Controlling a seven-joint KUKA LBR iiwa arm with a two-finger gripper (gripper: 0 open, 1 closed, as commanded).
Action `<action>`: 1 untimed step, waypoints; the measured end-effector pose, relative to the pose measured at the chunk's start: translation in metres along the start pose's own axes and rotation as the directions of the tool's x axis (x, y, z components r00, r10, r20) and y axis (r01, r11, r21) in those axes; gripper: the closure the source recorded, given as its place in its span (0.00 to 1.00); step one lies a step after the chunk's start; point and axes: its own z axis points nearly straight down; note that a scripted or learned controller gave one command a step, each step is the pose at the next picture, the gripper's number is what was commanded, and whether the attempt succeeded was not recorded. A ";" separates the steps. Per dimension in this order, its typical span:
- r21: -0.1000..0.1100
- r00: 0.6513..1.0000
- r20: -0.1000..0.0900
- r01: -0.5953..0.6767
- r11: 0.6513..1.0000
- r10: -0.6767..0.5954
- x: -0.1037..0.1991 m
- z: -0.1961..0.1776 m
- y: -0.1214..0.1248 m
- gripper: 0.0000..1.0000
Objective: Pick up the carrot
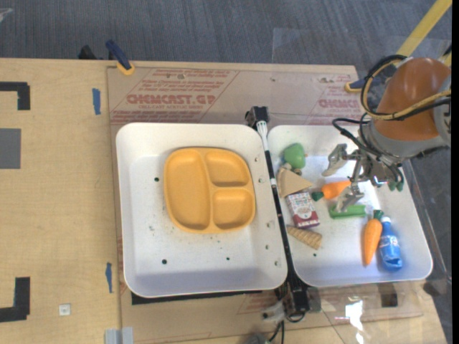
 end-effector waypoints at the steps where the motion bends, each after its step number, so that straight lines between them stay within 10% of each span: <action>1: 0.003 0.999 0.015 -0.031 1.000 0.031 0.025 0.002 0.008 0.00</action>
